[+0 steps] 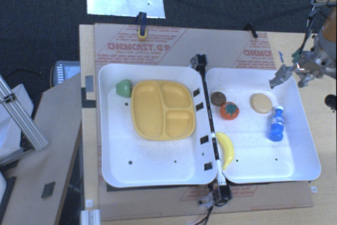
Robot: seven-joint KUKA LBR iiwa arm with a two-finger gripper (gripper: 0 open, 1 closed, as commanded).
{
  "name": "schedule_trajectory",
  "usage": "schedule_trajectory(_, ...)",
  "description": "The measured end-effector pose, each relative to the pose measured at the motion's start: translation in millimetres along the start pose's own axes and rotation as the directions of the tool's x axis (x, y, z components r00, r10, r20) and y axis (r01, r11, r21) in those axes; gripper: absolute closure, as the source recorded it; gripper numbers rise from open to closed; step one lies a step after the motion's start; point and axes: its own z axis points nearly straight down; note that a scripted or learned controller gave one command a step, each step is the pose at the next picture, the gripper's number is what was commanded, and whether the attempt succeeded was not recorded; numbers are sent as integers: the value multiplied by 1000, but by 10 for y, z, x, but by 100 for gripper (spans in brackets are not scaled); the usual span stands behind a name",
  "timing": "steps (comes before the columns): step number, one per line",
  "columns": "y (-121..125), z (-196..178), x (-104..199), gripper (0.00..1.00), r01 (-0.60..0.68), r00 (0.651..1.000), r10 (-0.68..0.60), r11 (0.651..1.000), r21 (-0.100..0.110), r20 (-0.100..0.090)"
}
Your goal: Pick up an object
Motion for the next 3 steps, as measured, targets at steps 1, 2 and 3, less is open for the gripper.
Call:
schedule_trajectory(1,25,-77,7,0,3,1000,-3,1000,-12,3)
schedule_trajectory(2,37,513,82,0,5,1000,-5,1000,-9,2)
schedule_trajectory(3,46,927,101,0,5,1000,-5,1000,-10,2)
